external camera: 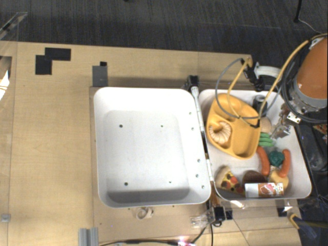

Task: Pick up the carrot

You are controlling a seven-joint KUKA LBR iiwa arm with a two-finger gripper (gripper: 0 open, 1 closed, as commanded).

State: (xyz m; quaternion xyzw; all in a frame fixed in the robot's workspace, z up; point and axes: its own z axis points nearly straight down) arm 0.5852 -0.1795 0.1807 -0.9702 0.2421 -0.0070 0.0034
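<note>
Over the far right side of the right bin [306,184]: the gripper [281,128], hanging under the grey wrist and orange band, among looping cables. Impossible to tell from this slant whether spread or closed. Nothing seen held.

Just below and left of it, toward the bin's middle: the carrot [263,159], an orange-red stick lying roughly lengthwise toward the near wall, green top [265,138] at its far end. Close at its right, a teal piece [277,158]; beyond that, a second orange-red piece [286,160], easy to mistake for the target. At its left, touching or nearly so, the big yellow toy [240,132]. At its near end, a brown item [253,177] and a white labelled packet [264,189].

Probably the approach stage, with no contact yet.

To do it well: centre over the orange body, not the green top. Turn the wrist to close across the short width. Come straight down into the narrow gap between the yellow toy and the teal piece, and avoid nudging either. Keep cables off the bin wall. Lift slowly and check for the carrot.

Further left, the left bin [148,142].
</note>
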